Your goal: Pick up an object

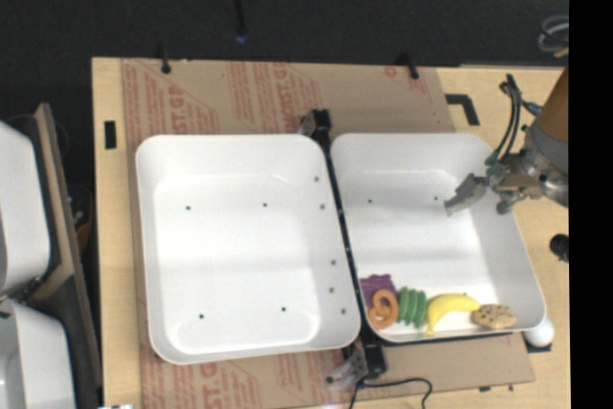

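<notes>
Stage: early; nothing lifted, grasp not yet made.
Jaws (469, 191): hovering over the right bin (421, 158) near its far right corner, well apart from the toys; released or clenched, cannot tell; nothing seen between them.
Candidates: all along the right bin's near edge, packed close together — purple toy (378, 284), orange ring (383, 309), green ridged piece (413, 306), banana (448, 308), cookie (492, 315).
Left bin (163, 235): holds no toys.
Remaining: travel toward the near edge, descent, closing on one toy, lift.

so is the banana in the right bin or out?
In. The banana lies inside the right bin, along its near wall, between the green toy and the cookie.
</notes>
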Controlling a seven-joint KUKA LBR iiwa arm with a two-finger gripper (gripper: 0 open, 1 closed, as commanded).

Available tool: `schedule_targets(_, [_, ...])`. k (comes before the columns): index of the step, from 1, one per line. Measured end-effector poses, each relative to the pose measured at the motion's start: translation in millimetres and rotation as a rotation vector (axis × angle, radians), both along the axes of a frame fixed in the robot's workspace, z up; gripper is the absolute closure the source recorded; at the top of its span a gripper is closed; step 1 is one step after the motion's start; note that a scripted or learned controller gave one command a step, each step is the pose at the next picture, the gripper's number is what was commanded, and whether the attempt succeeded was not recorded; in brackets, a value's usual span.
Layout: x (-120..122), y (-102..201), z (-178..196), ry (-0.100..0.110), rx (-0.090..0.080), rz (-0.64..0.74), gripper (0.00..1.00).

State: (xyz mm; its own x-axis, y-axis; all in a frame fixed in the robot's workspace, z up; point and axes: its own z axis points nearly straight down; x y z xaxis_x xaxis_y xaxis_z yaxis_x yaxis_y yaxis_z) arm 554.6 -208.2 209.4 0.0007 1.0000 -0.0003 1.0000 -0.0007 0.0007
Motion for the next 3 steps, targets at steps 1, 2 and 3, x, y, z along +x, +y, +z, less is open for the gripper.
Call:
schedule_targets(1, [-11, 105, -96, 0.008, 0.004, 0.007, 0.0])
schedule_targets(2, [-48, 29, -109, 0.002, -0.002, -0.006, 0.0])
schedule_targets(3, [-47, 32, -98, -0.001, 0.0, -0.001, 1.0])
